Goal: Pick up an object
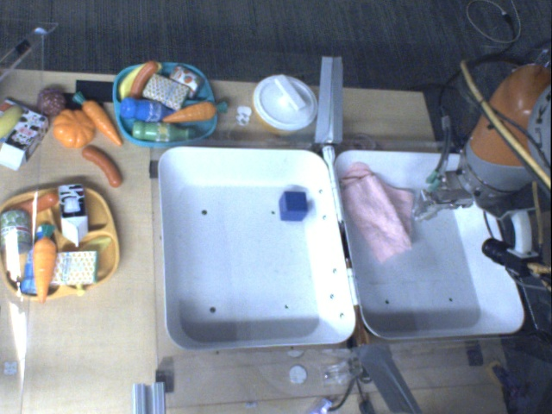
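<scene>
A small blue cube (pixel 294 204) sits in the left bin (pixel 216 300), toward its upper right. A crumpled pink cloth (pixel 376 215) lies in the left half of the right bin (pixel 448 304), against its dividing wall. My gripper (pixel 428 203) reaches in from the right and hovers at the cloth's right edge, close to it or just touching it. The grey arm with its orange band (pixel 509 119) rises behind it at the far right.
Left of the bins, a blue bowl (pixel 164 103) and a yellow plate (pixel 60 241) hold toy food, with loose toy vegetables (pixel 86 128) between them. A white lidded container (pixel 285 102) stands behind the left bin. Cables (pixel 496 50) loop near the arm.
</scene>
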`<state>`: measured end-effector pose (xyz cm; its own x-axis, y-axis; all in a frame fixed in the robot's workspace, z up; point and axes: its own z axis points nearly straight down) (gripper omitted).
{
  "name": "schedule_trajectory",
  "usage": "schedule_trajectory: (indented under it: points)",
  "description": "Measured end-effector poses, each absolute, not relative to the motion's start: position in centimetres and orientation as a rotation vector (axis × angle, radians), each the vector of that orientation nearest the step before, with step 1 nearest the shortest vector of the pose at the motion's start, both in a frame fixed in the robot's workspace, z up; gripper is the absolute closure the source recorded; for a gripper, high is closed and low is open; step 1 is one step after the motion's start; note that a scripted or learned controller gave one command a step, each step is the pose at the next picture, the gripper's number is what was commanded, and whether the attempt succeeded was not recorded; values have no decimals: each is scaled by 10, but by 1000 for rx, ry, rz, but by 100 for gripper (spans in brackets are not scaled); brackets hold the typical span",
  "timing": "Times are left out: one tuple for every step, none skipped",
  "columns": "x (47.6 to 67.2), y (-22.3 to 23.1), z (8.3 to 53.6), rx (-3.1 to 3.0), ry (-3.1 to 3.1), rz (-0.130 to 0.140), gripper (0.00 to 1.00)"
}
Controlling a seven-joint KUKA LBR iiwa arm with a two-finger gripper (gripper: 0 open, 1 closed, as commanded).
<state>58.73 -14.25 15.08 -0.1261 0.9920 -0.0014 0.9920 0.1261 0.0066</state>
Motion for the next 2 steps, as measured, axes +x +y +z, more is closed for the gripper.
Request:
schedule_trajectory:
  points:
    - [587, -143, 151, 2073, 2353, 6, 0]
    - [648, -130, 258, 1726, 2616, 5, 0]
